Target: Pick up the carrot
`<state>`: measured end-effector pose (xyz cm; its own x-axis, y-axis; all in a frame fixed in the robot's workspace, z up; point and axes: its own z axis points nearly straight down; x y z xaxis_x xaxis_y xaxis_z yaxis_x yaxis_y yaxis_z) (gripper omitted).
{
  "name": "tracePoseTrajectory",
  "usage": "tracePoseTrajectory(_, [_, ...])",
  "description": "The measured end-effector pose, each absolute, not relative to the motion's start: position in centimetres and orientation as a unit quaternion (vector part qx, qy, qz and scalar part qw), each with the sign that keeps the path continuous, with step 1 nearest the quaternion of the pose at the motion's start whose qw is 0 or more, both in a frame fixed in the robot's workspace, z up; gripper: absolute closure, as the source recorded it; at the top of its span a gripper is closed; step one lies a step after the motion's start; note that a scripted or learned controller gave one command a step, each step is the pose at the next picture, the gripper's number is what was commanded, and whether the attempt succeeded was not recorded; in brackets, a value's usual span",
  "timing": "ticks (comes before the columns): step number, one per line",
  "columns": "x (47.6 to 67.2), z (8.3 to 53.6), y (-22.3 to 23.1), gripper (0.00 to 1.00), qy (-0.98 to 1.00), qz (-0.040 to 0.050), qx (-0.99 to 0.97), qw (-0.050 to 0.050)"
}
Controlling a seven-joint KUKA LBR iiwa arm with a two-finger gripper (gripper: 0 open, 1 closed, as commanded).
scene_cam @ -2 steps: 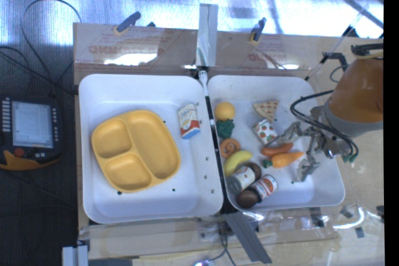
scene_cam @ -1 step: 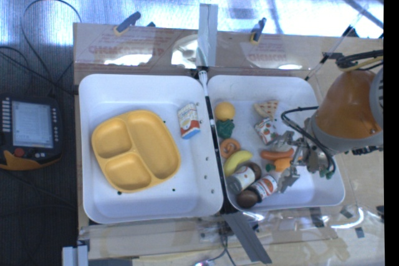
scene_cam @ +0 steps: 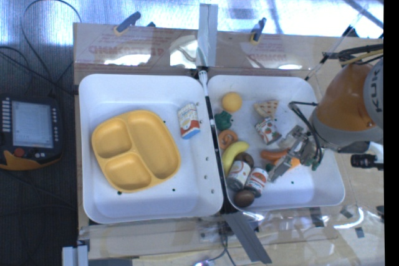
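The carrot (scene_cam: 273, 154) is a small orange stick lying on the floor of the right bin (scene_cam: 324, 193), just right of the banana. My gripper (scene_cam: 287, 153) is low over the carrot's right end, coming in from the right. It is open, with one finger (scene_cam: 292, 136) above the carrot and the other finger (scene_cam: 281, 170) below it, so the carrot lies between them. An orange tip shows by the wrist.
Crowded around the carrot are a small carton (scene_cam: 268, 131), a wedge-shaped toy (scene_cam: 266, 109), a yellow ball (scene_cam: 232, 101), a banana (scene_cam: 234, 152) and two cans (scene_cam: 248, 176). The left bin (scene_cam: 93, 209) holds a yellow divided plate (scene_cam: 135, 149) and a carton (scene_cam: 189, 120).
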<state>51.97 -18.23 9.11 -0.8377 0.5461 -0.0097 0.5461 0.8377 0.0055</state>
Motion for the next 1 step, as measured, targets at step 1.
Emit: tracePoseTrajectory(1, [52.04,9.11,-21.3,0.0,0.931,0.0029,0.364,0.007])
